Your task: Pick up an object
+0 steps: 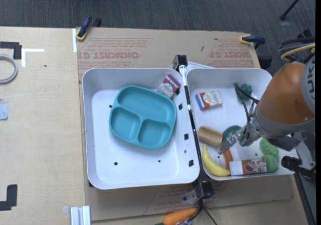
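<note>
My gripper (225, 144) is low inside the right bin (228, 75), near its front middle, on the grey arm with the orange band (288, 99) reaching in from the right. Its tip sits among a brown bun-like piece (209, 135), a dark green round item (232, 131) and an orange-red piece (228, 158). A yellow banana (213, 163) lies just in front of it. The view does not show anything held between its tips. A small white, orange and blue box (208, 99) lies further back.
A light green lumpy item (270, 151) and a flat packet (249, 166) lie at the right bin's front right, a green utensil (244, 90) at its back. The left bin (95, 133) holds a teal divided plate (143, 117) and a small wrapper (169, 86).
</note>
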Robot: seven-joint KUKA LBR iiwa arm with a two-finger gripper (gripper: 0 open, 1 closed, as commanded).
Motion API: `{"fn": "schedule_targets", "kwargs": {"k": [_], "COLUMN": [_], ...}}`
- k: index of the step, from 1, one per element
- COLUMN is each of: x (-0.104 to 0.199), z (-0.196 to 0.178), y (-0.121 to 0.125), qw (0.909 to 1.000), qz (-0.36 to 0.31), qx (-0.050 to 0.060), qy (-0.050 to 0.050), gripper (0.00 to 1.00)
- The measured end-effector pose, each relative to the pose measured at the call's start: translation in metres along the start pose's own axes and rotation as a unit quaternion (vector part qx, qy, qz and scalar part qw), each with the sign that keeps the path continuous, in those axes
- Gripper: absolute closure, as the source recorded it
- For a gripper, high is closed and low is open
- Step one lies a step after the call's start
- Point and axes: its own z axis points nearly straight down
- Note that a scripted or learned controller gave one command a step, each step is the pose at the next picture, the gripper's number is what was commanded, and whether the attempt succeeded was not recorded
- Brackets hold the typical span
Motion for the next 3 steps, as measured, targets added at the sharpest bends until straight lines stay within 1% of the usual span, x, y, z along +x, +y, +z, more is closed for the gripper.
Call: {"fn": "schedule_targets", "kwargs": {"k": [1, 2, 3], "x": [-0.002, -0.003, 0.037], "z": [0.029, 0.019, -0.104], "y": [-0.005, -0.004, 0.018], "qw": [0.9904, 0.9906, 0.9982], "qz": [-0.138, -0.137, -0.060], "qx": [0.003, 0.002, 0.002], "qy": [0.002, 0.001, 0.000], "gripper": [0.00, 1.00, 1.00]}}
